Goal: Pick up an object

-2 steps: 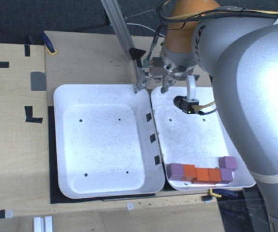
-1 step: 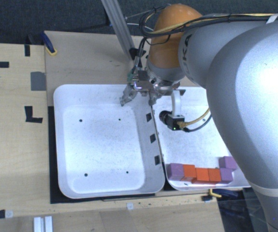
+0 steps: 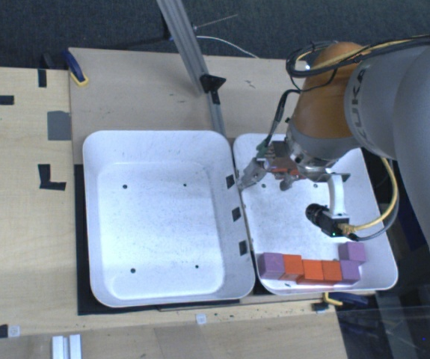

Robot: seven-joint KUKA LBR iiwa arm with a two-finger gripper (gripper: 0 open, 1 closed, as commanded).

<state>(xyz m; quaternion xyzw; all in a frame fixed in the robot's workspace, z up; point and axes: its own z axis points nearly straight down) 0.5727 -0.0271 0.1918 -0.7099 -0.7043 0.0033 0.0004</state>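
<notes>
Purple and orange blocks (image 3: pixel 313 267) lie packed along the right bin's (image 3: pixel 375 200) near wall, well apart from the pincer (image 3: pixel 268 172), whose spread I cannot tell; they look light, rigid, best pinched across flat opposite faces.

I can read almost no text here. The one candidate is dark lettering on the grey arm (image 3: pixel 398 66), just right of its orange band (image 3: pixel 327 96); it appears to be part of the maker's name, but it is cropped and too blurred to spell out.
</notes>
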